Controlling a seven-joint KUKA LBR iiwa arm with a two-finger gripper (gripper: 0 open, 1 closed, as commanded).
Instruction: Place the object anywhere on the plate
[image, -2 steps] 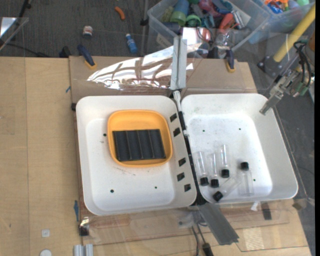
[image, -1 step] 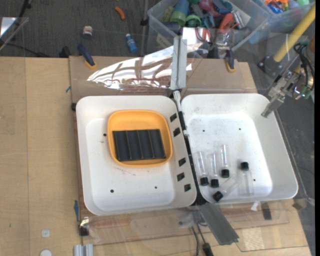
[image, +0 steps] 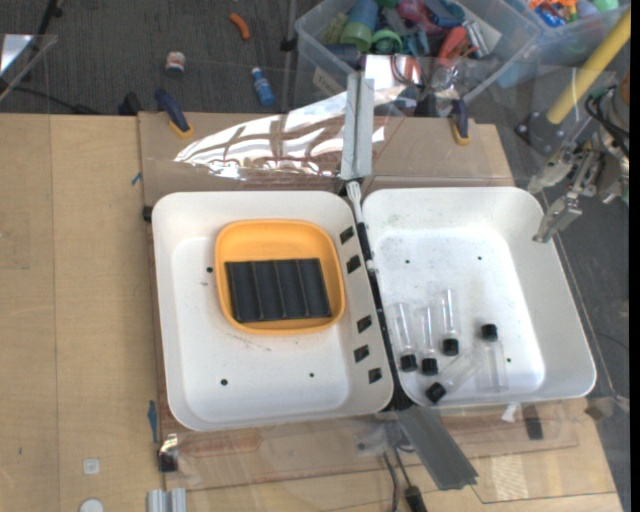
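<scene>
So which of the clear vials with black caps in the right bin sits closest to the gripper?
The rightmost clear plastic vial, its black cap pointing up the bin toward the gripper; the other vials lie further left, caps toward the near wall.

Single fixed camera, mounted above the bench, looking down at a slant. Both white bins fall within frame: left bin and right bin, side by side at centre. Floor and a storage tub occupy the top edge. Moderate distance; bench edges partly cropped.
</scene>
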